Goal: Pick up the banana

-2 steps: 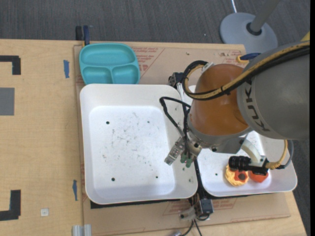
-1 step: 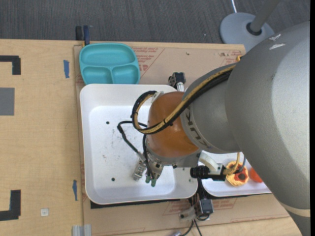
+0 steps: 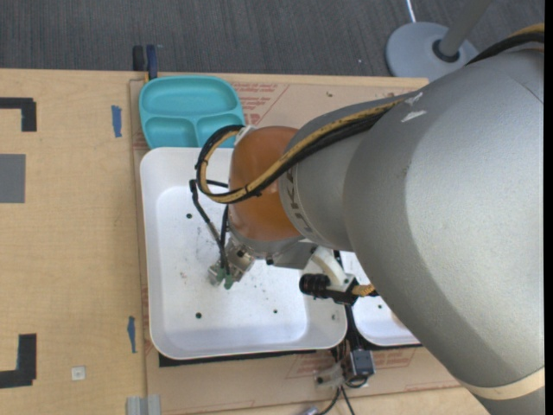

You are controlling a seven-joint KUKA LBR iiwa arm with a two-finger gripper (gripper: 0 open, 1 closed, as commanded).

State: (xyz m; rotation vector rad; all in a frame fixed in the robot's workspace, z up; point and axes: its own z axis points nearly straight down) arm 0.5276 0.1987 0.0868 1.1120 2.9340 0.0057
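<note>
The gripper [image 3: 226, 271] hangs low over the floor of the left white bin [image 3: 173, 318], below the arm's orange band [image 3: 259, 188]. How far it is open cannot be told, and no object is visible in it. A teal divided tray [image 3: 186, 111] lies on the counter [image 3: 69, 232] just beyond this bin; the banana's position cannot be told.

Bright even light, soft shadows (sharp)
</note>
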